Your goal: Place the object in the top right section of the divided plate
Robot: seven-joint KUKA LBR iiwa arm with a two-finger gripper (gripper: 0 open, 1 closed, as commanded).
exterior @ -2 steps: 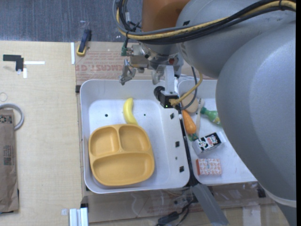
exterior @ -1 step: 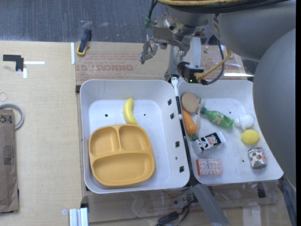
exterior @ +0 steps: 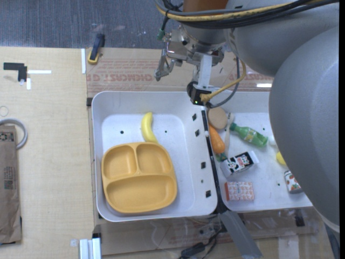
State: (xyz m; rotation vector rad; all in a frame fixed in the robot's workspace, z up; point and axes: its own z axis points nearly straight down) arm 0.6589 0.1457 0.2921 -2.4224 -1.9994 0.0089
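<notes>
Pale wooden counter [exterior: 43, 144] spreads to the left, with dark blue-grey carpet beyond it, and two shallow white bins sit side by side. In the left white bin [exterior: 97, 144] lies a yellow three-section divided plastic plate [exterior: 140, 190], its two small sections on the far side and its one wide section on the near side, all bare. A small yellow banana [exterior: 147, 127] lies on the bin floor just beyond the plate, its near end touching the plate's far rim by the right small section. The grey arm's gripper [exterior: 171, 63] hangs over the far edge of the left bin, apart from the banana; I cannot tell whether it is spread or pressed together. The right white bin [exterior: 264, 198] holds an orange carrot [exterior: 216, 140], a green plastic bottle [exterior: 249, 134], a black-and-white carton [exterior: 239, 163] and a red-and-white packet [exterior: 239, 190].
</notes>
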